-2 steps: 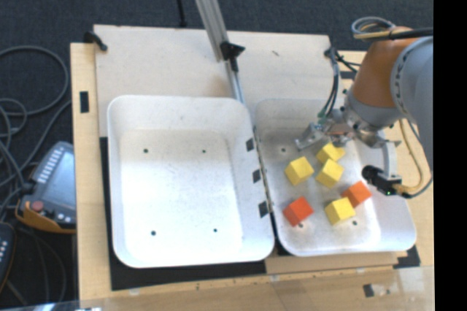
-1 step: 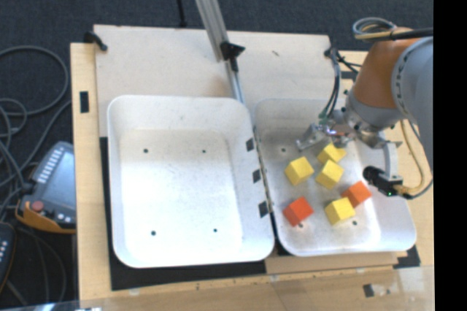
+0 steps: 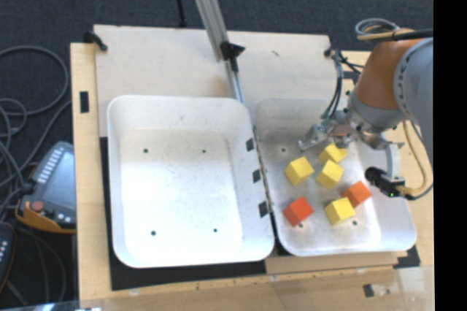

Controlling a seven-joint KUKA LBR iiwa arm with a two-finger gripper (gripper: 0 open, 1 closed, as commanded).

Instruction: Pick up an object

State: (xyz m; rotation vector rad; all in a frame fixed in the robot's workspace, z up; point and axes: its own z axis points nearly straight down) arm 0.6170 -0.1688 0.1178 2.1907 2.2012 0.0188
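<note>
You are watching the approach step, as I judge it: the arm (image 3: 394,83) is reaching in from the right over the right bin (image 3: 387,233), and the gripper (image 3: 337,133) is hanging low above the far part of that bin, just beside the upper yellow cube (image 3: 333,153). How wide the tool is standing, I cannot tell, because the wrist is covering it and the metal parts are blurring together; nothing is showing as held. The things to pick are all lying in the right bin: four yellow cubes and two orange-red ones, the left orange cube (image 3: 298,211) near the front and the right orange cube (image 3: 359,193) under the cable. The next move, I think, is asking for a straight descent onto one cube whose sides are free, since the two yellow ones under the tool are almost touching each other. The cubes are looking like smooth, matte blocks with sharp edges. Both bins are shallow white plastic with rounded corners and a speckled floor; the left bin (image 3: 124,112) is sitting just beside the right one.
</note>
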